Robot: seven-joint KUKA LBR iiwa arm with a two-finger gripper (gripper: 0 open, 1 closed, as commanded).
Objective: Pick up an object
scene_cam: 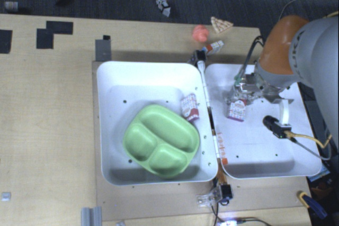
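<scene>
Gripper (242,91): over right bin (254,159); small packet (237,109) directly beneath fingers, touching or just below, long axis near-upright. Finger state: cannot tell.

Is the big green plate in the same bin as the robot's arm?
No. The green plate lies in the left bin, while the arm reaches into the right bin.
</scene>
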